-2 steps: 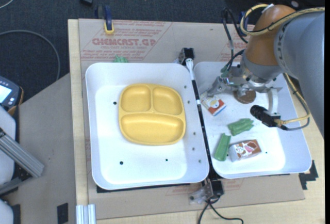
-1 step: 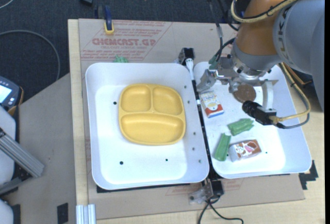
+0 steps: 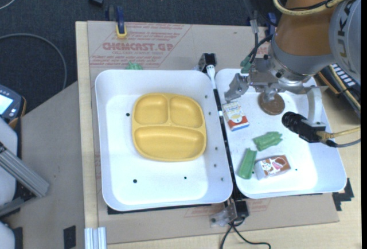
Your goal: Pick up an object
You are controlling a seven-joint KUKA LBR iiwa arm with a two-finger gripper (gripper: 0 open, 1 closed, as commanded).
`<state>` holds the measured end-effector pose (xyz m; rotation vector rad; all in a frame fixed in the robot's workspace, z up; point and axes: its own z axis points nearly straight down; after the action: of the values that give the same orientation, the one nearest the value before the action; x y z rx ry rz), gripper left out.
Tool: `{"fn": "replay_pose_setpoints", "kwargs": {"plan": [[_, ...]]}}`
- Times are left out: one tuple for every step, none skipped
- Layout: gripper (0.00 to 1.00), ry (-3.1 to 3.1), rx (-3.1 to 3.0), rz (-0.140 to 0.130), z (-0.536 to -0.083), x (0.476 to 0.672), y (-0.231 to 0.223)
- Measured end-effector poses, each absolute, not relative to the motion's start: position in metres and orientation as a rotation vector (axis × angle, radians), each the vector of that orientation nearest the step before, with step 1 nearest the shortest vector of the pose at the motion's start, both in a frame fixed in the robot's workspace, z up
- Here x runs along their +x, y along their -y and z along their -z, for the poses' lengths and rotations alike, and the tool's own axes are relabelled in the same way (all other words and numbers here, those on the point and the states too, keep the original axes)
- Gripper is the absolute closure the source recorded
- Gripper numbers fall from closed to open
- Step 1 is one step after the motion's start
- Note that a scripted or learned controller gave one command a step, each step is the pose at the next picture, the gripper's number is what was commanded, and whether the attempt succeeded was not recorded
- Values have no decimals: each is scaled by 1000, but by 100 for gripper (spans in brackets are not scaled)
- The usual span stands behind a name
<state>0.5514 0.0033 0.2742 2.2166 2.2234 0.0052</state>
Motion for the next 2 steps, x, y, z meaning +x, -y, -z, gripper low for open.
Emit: {"fn": "replay_pose_setpoints", "kwargs": {"plan": [[100,-2222,2218,-3,-281,553,-2],[100,-2225,2216,-5,-317,546,-66]]}}
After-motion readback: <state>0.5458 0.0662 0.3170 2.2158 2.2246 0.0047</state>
